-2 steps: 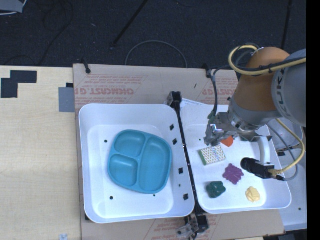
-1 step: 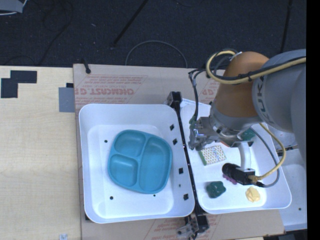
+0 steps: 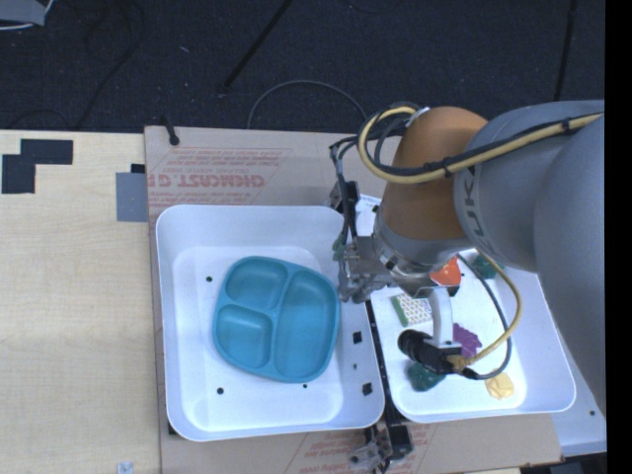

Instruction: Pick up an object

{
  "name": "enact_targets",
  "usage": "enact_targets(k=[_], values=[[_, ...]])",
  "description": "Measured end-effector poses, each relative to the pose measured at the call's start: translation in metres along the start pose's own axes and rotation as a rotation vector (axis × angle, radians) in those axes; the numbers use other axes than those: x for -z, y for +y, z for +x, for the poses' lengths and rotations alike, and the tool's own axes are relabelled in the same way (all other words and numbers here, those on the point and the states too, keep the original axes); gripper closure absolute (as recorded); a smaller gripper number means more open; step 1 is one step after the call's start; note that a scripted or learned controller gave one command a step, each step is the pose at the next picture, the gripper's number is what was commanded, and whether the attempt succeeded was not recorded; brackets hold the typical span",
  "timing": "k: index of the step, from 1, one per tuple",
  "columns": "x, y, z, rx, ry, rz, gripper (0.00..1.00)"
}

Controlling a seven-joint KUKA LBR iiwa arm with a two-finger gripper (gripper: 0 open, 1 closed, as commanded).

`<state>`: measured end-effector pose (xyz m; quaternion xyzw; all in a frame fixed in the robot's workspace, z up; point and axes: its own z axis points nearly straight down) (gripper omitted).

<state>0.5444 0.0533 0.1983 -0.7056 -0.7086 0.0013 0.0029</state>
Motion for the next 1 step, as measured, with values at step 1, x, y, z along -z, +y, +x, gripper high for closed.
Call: enact_targets(k=[1], values=[[0.0236, 0.0006, 0.0484, 0.000, 0.000, -0.004, 1.00]])
